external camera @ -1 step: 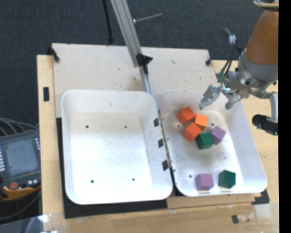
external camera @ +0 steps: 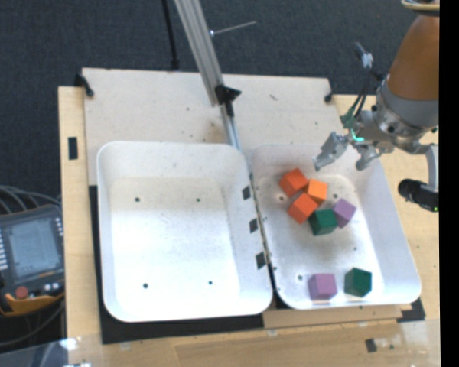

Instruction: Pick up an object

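The gripper (external camera: 346, 154) hangs over the far edge of the right bin (external camera: 402, 258), spread apart and grasping nothing; its two fingers (external camera: 327, 154) splay wide with clear air between them. That spread suits an approach: wide jaws can drop around a cube before closing.

All the cubes lie in the right bin. A tight cluster sits near its middle: two orange cubes (external camera: 294, 182), a lighter orange cube (external camera: 317, 189), a green cube (external camera: 323, 222) and a purple cube (external camera: 344, 212), each touching a neighbour. Crowding like this leaves little room for a finger to slip down beside any one of them, so a grasp here risks nudging the pile. Near the front rim a second purple cube (external camera: 322, 286) and a second green cube (external camera: 358, 282) sit just beside each other, well apart from the cluster, with more free space around them.

The left bin (external camera: 176, 228) holds no cubes. Both bins rest side by side on the desk (external camera: 73, 220), so the arm reaching in from the right meets the loaded bin first. The pick seems not yet begun; the gripper is above and behind the cluster, not down among the cubes.
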